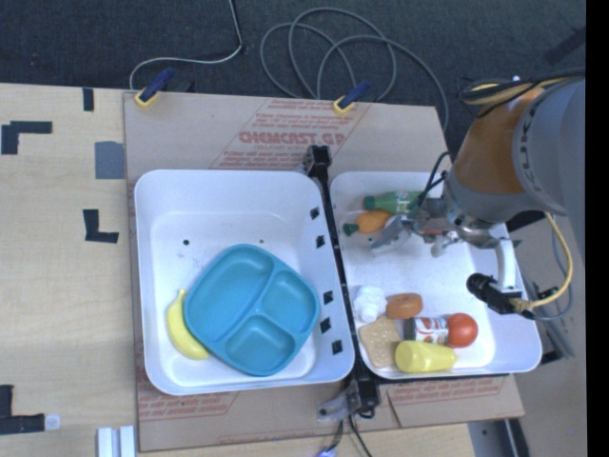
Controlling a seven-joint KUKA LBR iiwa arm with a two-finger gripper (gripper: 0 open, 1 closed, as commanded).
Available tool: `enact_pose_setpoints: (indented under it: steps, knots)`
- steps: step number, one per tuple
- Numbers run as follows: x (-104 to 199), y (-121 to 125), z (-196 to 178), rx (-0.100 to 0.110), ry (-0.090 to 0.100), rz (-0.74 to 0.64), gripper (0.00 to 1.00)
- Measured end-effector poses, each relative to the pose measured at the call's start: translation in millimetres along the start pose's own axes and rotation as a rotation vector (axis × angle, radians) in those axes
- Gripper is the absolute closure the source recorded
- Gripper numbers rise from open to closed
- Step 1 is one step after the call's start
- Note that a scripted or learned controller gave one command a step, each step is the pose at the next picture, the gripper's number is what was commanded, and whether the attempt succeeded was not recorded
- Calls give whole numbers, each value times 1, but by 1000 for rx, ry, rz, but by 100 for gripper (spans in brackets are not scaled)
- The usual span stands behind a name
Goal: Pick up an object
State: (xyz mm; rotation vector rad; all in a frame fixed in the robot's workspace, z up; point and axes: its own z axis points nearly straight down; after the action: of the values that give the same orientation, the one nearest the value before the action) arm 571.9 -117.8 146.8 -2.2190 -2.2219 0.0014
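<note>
My pincer (416, 233) hangs spread open and holding nothing in the right bin (509, 355), just beside the carrot (371, 222) and green bottle (388, 201), well apart from the tomato (461, 329) and lemon (423, 356).

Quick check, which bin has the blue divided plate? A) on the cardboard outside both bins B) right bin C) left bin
C. The blue divided plate lies in the left bin, partly over a yellow banana; the gripper is over the right bin.
</note>
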Motion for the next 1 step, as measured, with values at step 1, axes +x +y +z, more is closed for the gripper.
enact_pose_setpoints:
  steps: [1]
  knots:
    - [43,75,-40,-9,-1,-6,0]
